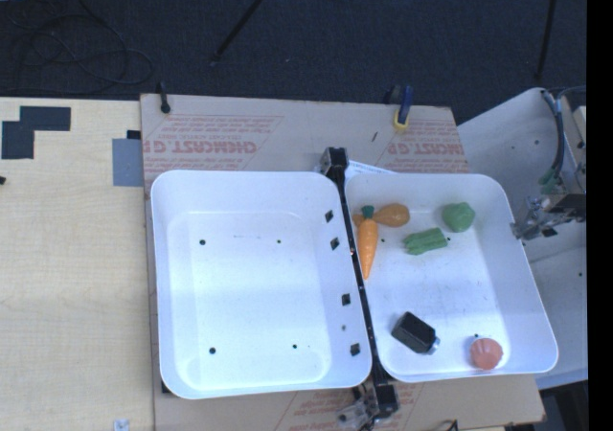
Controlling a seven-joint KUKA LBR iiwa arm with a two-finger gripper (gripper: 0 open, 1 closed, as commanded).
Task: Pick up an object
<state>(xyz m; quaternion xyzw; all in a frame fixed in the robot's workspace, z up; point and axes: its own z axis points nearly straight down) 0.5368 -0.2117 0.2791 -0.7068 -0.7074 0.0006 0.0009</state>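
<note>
Plainly, right bin [522,271] holds an orange carrot [366,245]; green-topped, lying lengthwise.

left bin [182,228]: white plastic, smooth, faint sheen on the walls. right bin [517,266]: same white plastic, smooth. both sit on a cardboard sheet [287,137], brown, matt, printed with red lettering. bench top [67,276]: pale wood grain, matt. dark floor [316,27] behind looks like rough carpet, matt.

carrot [366,247]: orange, smooth, plastic-looking toy. orange piece [392,215] beside it, smooth, slightly glossy. green block [458,216] and green stick [424,241]: matt, plastic or rubbery, cannot tell which. black block [415,332]: dark, smooth, dull sheen. pink round thing [486,353]: matt, soft-looking.

blue and yellow clamp [403,108] at the cardboard's far edge: plastic-looking.
</note>
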